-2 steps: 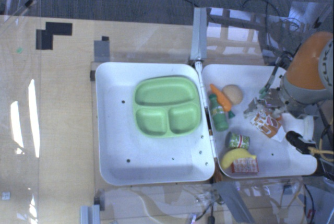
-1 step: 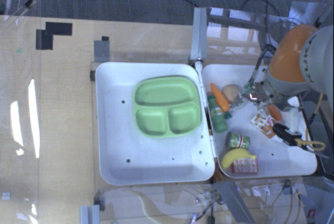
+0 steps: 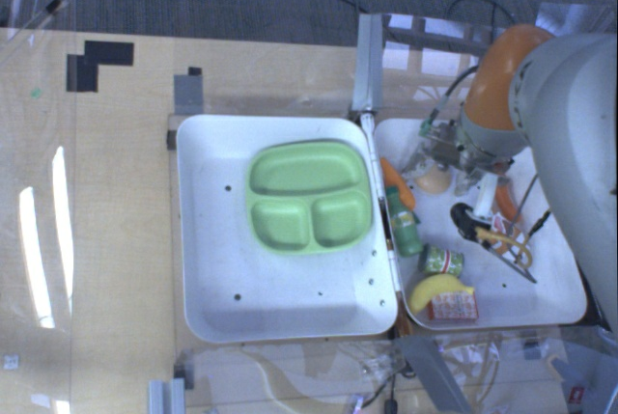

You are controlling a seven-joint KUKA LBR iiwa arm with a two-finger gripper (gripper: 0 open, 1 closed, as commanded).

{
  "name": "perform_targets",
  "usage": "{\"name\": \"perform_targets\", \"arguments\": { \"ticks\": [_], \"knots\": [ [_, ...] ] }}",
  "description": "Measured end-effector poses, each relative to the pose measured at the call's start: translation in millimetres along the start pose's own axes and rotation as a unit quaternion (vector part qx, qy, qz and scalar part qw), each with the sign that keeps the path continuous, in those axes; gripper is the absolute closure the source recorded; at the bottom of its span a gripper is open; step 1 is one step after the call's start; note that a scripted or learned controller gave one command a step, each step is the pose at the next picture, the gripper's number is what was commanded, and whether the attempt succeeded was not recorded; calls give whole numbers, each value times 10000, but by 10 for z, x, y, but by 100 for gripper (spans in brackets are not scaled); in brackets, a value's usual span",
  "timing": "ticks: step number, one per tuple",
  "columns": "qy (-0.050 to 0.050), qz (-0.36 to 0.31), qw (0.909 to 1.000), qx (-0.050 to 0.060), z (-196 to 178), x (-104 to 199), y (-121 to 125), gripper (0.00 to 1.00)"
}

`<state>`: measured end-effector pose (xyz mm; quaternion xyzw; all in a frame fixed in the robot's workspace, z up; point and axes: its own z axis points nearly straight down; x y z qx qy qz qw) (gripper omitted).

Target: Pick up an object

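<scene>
A pale green three-compartment plastic tray lies in the left shallow white bin. To the tray's right, in the neighbouring white bin, lie an orange carrot, a green bottle, a small green can, a yellow banana and a red-and-white packet — all close together. Further right of the tray, the pincer hangs over a pale round object — fingers unclear. The light wooden bench extends left of the tray.

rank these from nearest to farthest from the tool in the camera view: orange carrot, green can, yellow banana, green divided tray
From the tool in the right bin:
1. Orange carrot, just to its left by the bin's left wall.
2. Green can, below it.
3. Yellow banana, farther down, near the bottom edge.
4. Green divided tray, in the left bin.
</scene>
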<state>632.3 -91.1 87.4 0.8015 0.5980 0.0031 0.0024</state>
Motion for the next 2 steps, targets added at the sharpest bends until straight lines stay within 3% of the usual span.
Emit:
{"name": "perform_targets", "arguments": {
  "ticks": [1, 2],
  "knots": [
    [2, -40, 10000, -21, -122, 18, 14, 100],
    [-3, -44, 10000, -20, -123, 13, 14, 0]
  ]
}}
